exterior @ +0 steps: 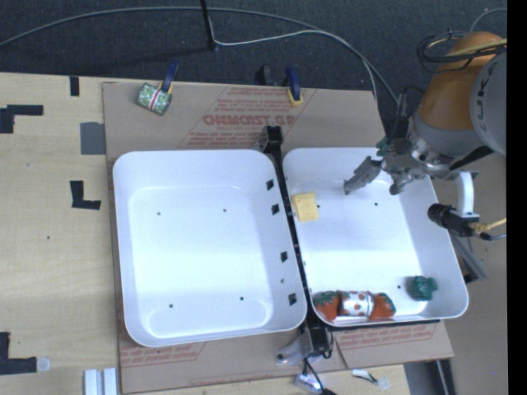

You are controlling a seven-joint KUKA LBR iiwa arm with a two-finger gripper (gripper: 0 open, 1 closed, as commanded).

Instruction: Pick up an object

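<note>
We see the two-finger gripper (380,182) hanging with jaws spread, gripping nothing, over the right white bin (449,253). The small pale-yellow foam-like block (305,206) by that bin's left wall looks light and squashy (probably forgiving), best pinched across flat sides.

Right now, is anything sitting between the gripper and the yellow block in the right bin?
Nothing visible. The gripper hangs over the right bin, and only bare white floor lies between it and the yellow block.
</note>
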